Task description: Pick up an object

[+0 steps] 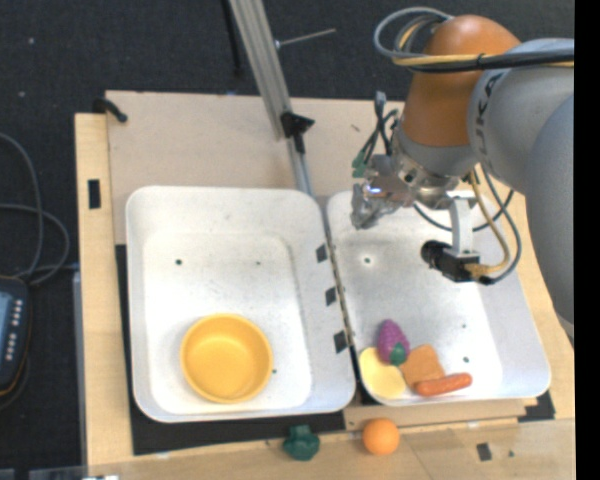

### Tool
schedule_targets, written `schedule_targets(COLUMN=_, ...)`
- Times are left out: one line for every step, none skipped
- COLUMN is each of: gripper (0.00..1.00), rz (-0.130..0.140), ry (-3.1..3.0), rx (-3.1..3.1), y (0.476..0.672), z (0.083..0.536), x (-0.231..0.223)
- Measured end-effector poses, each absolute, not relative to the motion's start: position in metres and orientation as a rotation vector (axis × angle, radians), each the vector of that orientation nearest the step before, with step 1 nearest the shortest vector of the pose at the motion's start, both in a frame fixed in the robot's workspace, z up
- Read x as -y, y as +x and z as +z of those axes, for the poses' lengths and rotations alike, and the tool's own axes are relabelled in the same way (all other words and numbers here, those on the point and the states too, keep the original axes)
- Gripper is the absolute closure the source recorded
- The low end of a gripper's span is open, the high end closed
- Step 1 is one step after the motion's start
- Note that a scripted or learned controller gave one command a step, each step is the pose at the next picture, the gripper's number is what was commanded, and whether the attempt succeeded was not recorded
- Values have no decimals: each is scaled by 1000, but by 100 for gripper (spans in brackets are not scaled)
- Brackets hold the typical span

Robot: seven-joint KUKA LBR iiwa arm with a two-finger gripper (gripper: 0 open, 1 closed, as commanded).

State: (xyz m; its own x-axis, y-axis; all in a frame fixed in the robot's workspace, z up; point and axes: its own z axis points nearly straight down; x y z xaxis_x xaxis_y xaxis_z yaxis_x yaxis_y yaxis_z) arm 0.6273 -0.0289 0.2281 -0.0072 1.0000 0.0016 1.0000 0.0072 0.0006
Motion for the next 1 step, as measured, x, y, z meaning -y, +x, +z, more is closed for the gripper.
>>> schedule_targets(gripper=100, rz=-1, ry=-2213, rx=2228, y=618, z=223, x=-26)
